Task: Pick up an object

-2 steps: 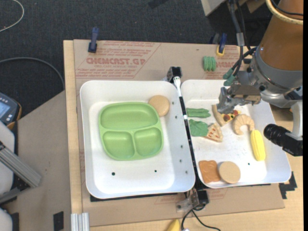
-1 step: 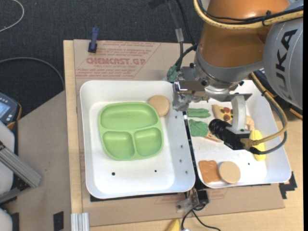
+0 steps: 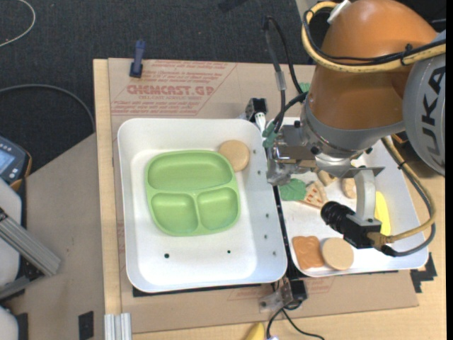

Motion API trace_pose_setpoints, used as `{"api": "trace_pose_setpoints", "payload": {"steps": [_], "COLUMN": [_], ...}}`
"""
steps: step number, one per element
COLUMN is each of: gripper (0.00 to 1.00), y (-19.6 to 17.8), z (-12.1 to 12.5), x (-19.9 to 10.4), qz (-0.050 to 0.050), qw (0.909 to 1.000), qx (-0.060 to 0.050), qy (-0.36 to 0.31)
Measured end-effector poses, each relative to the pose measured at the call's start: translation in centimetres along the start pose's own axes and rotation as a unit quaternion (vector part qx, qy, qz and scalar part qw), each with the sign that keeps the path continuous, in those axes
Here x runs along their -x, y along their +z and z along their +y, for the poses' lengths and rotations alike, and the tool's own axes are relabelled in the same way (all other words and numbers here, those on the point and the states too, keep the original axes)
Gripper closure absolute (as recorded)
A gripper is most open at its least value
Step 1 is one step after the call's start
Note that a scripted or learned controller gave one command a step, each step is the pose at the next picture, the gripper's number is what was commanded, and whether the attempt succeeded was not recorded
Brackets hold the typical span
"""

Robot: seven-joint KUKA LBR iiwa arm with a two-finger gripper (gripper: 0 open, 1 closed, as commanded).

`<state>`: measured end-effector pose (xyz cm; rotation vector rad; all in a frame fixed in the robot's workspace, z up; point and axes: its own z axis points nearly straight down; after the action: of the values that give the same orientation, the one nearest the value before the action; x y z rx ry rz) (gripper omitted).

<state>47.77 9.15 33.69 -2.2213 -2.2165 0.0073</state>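
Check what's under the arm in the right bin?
Visible in the right bin: green piece, toast slice, round cookie, yellow item. The arm covers the bin's upper half.

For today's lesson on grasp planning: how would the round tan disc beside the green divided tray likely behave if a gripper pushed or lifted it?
The round tan disc looks flat, so it would probably slide rather than roll. It leans on the green divided tray, which may block a push that way. Its smooth, toy-like look suggests it is light and rigid.
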Motion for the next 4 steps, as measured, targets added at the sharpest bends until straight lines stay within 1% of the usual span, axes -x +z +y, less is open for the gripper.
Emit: {"api": "trace_pose_setpoints", "payload": {"steps": [1, 2, 3, 4], "gripper": [1.00, 1.00, 1.00, 1.00], "y": [-12.4, -1.4, 5.4, 3.6], "z": [0.2, 0.0, 0.1, 0.2], "x": [0.2, 8.3, 12.9, 0.6], "qz": [0.002, -0.001, 0.000, 0.002], "qw": [0.9999, 1.0000, 1.0000, 1.0000], "qx": [0.011, -0.003, -0.001, 0.004], "qy": [-0.002, 0.004, 0.002, -0.008]}}
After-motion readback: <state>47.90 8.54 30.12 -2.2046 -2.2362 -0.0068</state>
